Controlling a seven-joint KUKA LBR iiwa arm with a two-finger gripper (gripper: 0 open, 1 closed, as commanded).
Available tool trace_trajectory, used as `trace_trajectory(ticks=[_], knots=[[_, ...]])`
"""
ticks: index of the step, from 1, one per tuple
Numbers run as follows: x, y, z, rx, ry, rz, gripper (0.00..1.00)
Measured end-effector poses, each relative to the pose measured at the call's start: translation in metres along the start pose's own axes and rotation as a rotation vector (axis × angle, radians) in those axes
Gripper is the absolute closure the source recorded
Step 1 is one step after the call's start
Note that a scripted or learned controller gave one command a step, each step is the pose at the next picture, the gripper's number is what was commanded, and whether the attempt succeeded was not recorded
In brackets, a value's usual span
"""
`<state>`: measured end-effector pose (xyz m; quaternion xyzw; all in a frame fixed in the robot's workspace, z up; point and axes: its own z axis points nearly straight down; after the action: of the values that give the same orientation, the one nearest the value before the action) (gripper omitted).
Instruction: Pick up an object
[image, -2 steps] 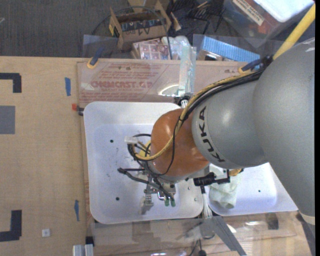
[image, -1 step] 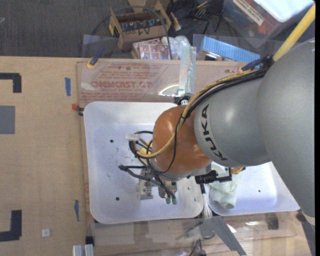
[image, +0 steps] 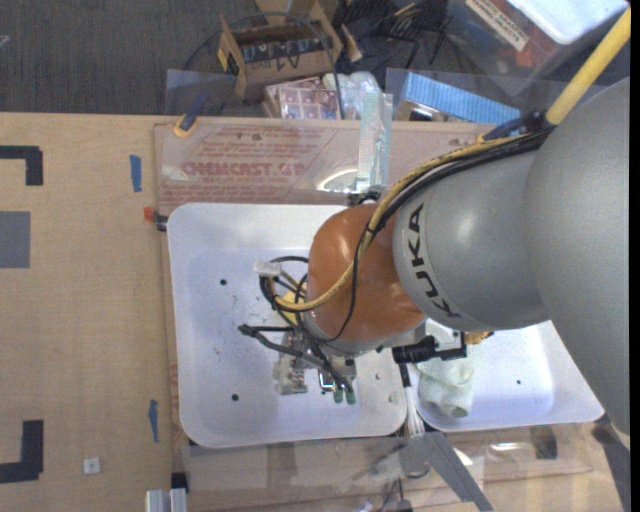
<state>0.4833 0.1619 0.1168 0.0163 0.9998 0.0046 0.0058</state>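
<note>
Gripper lowered into the left bin, its fingers hidden among cables and wrist; whether spread or pressed together cannot be told. A small pale object lies on the bin floor directly at the fingertips.

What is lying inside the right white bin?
A crumpled pale whitish object lies in the right white bin near its left wall; the grey arm covers the bin's upper part.

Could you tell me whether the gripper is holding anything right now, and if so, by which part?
It cannot be told: the gripper is low in the left bin, its tips hidden among cables.
</note>
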Motion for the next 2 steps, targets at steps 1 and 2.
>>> trace_trajectory(ticks=[1,2], knots=[[0.001,0.008,0.024,0.005,0.002,-0.262,1.0],[-0.001,0.008,0.014,0.002,-0.004,-0.259,1.0]])
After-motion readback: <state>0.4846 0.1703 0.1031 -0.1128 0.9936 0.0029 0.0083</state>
